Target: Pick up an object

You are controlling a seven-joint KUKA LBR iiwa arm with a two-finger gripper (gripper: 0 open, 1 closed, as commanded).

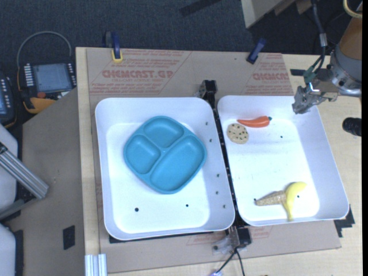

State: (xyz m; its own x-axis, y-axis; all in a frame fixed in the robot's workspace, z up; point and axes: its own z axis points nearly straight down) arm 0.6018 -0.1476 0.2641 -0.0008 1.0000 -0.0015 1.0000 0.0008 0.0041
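Note:
The right bin (322, 148) holds three small objects. An orange-red chili pepper (253, 121) lies near its far left, with a round speckled cookie (237, 133) just in front of it. A yellow banana (293, 197) and a tan cone-shaped piece (271, 198) rest together near the front edge. My gripper (303, 102) hangs over the bin's far right corner, well to the right of the pepper, with nothing visible between its fingers. Whether they are open or shut is unclear at this size.
The left bin (115, 206) carries a blue divided plate (165, 153). A black clamp (207, 88) sits between the bins at the back. Cardboard (172, 68) lies under both bins. A handheld pendant (50, 76) rests off the bench at far left.

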